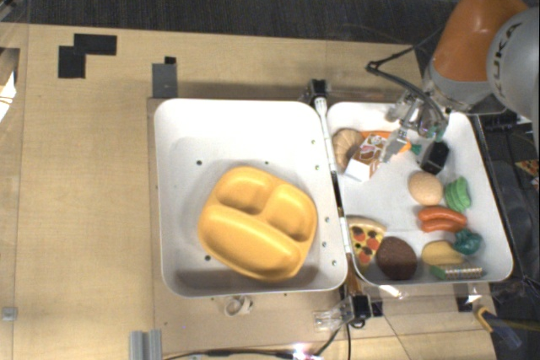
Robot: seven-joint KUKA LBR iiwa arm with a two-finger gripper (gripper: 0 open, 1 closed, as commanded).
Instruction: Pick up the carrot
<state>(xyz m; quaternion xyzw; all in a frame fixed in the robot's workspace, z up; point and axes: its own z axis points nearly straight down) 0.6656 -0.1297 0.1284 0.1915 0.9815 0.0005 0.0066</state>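
Two white bins sit side by side on the bench; the left bin (173, 139) holds a big yellow bell-pepper toy (257, 221), and the right bin (498, 253) is crowded with small play food. The arm (489, 38) comes in from the upper right of the frame, and its gripper (398, 137) hangs over the upper left part of the right bin. The carrot (381, 133) appears to be the thin orange piece lying just left of the fingertips, near a small packet (364, 154) and a tan bread-like piece (344, 143); it is partly hidden, so its full length is hard to read. Whether the fingers are spread or pressed together cannot be told from this slanted view, and nothing is clearly seen pinched between them.

Lower in the same bin lie an egg (426, 187), a sausage (441, 219), a green vegetable (459, 194), a pizza slice (365, 236), a brown round toy (396, 257) and a potato (442, 252), all well apart from the carrot.

As a judgement, the step in hand is the reach and grasp, not yet the lift. The next move calls for settling the fingers astride the carrot's narrow body without catching the packet beside it, closing firmly, then rising straight up clear of the bin wall
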